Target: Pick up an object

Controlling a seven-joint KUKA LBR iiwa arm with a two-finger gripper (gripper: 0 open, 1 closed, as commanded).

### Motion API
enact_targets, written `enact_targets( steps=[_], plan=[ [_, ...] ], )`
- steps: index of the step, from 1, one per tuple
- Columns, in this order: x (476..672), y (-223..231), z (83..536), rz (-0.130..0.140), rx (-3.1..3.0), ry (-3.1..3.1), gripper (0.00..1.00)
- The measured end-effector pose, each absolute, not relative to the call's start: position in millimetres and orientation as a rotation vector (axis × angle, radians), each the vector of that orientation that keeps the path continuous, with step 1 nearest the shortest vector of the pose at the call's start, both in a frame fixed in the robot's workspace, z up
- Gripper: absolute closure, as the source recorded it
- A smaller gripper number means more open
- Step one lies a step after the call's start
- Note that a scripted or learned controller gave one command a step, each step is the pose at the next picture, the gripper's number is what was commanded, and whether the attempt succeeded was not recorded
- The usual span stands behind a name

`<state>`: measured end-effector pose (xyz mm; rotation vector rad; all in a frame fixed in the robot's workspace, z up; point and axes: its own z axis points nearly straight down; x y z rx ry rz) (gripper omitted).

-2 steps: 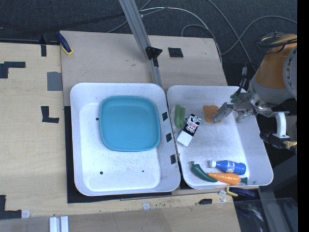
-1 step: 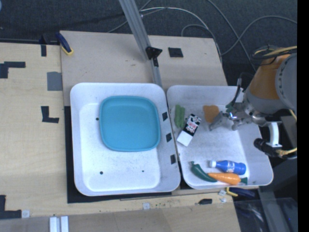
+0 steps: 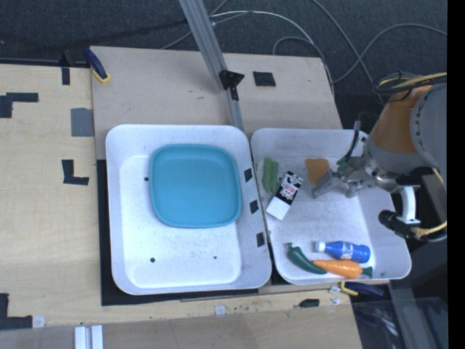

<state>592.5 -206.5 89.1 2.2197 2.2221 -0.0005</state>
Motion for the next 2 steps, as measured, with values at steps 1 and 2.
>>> enact_targets(
  steps=[1,2],
  plan=[
    [593.0,-207,100,0.001,2.218,2.221,1.0],
    [600.4,-202,159,0.003,2.218,2.22,1.0]
  ],
)
